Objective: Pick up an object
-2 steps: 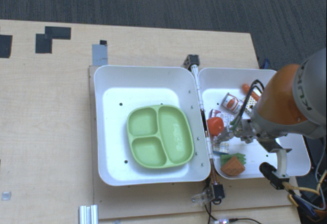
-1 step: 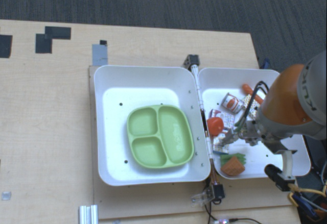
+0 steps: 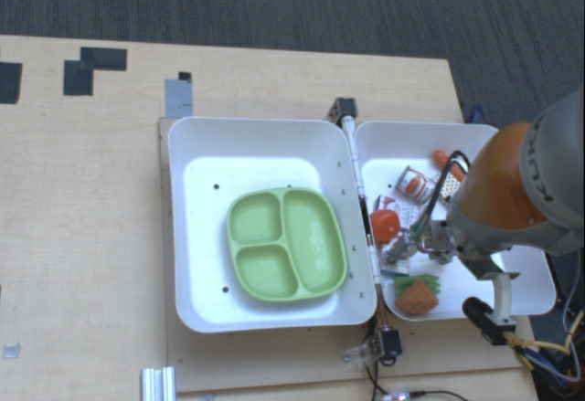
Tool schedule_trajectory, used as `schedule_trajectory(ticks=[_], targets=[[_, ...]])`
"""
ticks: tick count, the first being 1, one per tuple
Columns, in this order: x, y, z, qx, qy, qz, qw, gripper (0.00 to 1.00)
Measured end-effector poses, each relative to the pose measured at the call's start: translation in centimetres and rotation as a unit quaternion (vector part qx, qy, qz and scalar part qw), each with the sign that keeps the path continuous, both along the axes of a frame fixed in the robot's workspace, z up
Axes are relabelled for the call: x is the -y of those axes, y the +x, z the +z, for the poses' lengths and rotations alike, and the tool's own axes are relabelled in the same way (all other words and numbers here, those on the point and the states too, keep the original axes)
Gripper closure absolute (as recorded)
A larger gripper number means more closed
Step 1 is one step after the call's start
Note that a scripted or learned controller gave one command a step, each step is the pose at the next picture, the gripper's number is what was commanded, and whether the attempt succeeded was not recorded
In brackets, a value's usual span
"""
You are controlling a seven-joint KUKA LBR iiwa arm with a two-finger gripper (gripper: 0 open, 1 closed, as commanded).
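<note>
Starting at the left, I saw the light wooden surface [image 3: 82, 207] carrying the two white bins, and in the left bin [image 3: 196, 153] lay a green divided plate [image 3: 286, 244], flat on the bin floor with its three compartments facing up. It looked like hard, smooth plastic, light but wide and low, so I judged it a poor candidate: only its thin rim would offer any hold. Moving right across the divider, the right bin [image 3: 384, 139] held the small things. A red round piece [image 3: 385, 225], possibly a toy tomato, sat near the divider; I judged it light, stiff and slippery, likely to roll unless taken across its middle. Above it lay a small red-and-white packet or can [image 3: 413, 182], and further up an orange piece [image 3: 441, 158] I could not identify. At the bin's near edge sat an orange lump with green leaves [image 3: 418, 295], perhaps a toy carrot or strawberry, which looked light and fairly firm; its orange body seemed the better place to hold than the leaves. The gripper [image 3: 402, 250] hung low over this bin, between the red piece and the orange lump and close to both. I could not tell whether the jaws were open or closed, nor whether they touched anything, since the metal parts blurred together beneath the wrist.
</note>
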State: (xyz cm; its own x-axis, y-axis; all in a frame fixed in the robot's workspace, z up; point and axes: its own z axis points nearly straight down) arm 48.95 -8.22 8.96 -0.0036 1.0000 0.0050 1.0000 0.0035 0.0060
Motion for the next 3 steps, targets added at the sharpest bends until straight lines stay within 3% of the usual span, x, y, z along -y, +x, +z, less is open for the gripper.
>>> schedule_trajectory(ticks=[1, 2, 3], targets=[[-0.1, 0.4, 1.3, 0.006, 0.0001, 0.002, 1.0000, 1.00], [-0.1, 0.4, 1.3, 0.006, -0.0001, 0.001, 1.0000, 0.00], [0.0, 0.3, 0.1, 0.005, -0.0009, 0.000, 1.0000, 0.00]])
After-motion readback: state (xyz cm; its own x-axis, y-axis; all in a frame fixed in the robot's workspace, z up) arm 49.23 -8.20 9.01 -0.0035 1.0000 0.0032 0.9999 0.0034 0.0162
